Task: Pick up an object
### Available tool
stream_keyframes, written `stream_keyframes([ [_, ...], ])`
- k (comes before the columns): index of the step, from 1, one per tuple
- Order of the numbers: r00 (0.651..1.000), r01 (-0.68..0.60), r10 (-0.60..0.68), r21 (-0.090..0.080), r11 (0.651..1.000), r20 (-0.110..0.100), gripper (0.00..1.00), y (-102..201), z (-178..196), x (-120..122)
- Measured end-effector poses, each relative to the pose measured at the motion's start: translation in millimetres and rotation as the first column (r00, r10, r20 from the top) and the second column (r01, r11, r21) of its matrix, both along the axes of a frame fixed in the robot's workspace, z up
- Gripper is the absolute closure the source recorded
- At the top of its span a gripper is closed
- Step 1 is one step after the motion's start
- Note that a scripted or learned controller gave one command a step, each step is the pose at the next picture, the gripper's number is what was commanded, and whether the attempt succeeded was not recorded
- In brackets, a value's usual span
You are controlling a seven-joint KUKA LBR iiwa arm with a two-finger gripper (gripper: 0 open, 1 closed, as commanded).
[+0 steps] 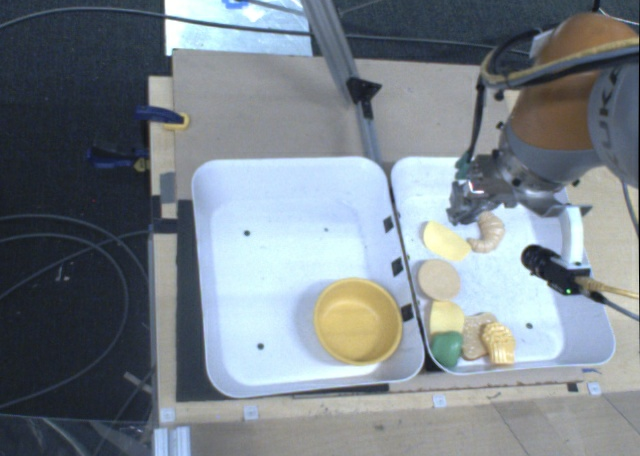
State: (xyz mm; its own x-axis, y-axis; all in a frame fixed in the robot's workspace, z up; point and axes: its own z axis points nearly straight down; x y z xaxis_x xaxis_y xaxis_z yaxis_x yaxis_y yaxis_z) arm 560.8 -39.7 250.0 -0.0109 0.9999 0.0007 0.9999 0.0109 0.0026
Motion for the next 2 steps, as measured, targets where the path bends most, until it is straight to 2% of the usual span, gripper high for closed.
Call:
stream_keyframes([
  [2,1.000,0.000,0.000,0.001,1.000,0.001,1.00,117.7,-0.4,24.8],
])
